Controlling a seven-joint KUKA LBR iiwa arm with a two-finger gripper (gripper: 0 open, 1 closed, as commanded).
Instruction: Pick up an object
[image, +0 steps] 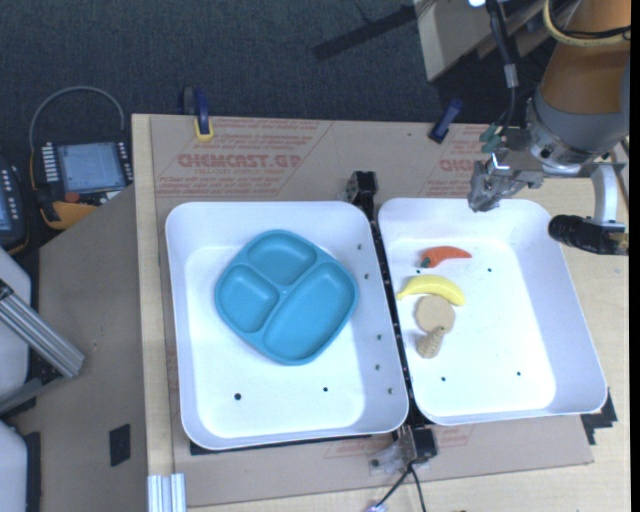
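Blue divided plate (287, 296), one; right bin (520, 350): one banana (432, 290), one chili (446, 256), one mushroom (433, 326).

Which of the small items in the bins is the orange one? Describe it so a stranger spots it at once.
Start at the right-hand white bin, the one without the blue divided plate. Near its left side three small items sit in a column; the orange item is the topmost. It is a slim carrot-like piece with a dark tip, lying just above the yellow banana and the tan item.
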